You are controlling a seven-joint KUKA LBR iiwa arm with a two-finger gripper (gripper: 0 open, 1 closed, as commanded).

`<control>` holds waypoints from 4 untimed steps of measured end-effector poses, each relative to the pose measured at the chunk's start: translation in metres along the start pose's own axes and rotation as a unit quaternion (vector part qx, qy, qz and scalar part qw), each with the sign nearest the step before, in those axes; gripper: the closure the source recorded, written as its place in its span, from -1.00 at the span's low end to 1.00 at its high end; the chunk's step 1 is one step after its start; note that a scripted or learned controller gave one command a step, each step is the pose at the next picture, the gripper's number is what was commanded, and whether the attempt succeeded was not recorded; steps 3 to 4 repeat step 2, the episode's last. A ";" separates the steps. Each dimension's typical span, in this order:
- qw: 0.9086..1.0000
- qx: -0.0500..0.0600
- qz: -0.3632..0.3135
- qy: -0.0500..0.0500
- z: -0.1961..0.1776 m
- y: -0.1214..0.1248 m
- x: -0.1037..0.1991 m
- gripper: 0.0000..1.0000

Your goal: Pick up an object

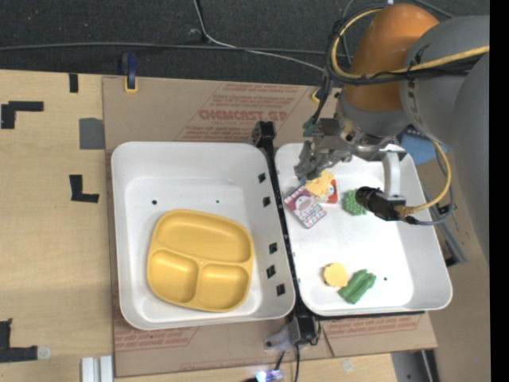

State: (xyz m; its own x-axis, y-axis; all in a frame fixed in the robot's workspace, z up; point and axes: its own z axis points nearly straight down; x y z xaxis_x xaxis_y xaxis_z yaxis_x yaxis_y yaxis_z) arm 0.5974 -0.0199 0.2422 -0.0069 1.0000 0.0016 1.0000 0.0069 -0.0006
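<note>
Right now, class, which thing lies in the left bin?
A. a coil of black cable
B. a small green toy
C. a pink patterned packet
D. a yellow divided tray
D: the yellow divided tray sits alone in the left bin, while the small green and pink items lie in the right bin, where the gripper hangs.

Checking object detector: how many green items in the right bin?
2: one green item mid-bin beside the black cable end, another green item near the front by the yellow piece. The arm may hide more.
</note>
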 end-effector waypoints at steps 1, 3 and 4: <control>1.000 0.001 0.001 0.000 0.014 0.001 0.048 1.00; 1.000 0.001 0.000 0.000 0.026 0.003 0.101 1.00; 1.000 0.001 0.000 0.000 0.026 0.003 0.101 1.00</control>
